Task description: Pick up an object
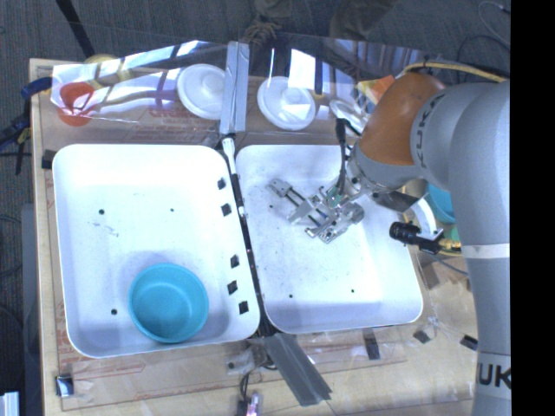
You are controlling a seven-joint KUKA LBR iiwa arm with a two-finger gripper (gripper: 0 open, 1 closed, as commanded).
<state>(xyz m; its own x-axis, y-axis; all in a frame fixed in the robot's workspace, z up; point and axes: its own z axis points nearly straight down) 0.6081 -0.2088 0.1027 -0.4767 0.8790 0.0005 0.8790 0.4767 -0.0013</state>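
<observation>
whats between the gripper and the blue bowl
In the camera view, bare white bin floor and the divider where the two bins meet separate the gripper from the blue bowl.

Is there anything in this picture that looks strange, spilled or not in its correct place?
Nothing looks spilled or broken. One mismatch stands out: the hand is low in the right bin, while the blue bowl, the one clear object to pick, sits upright in the left bin.

Grey arm [473, 172] — orange band [392, 124], black lettering near its base.
</observation>
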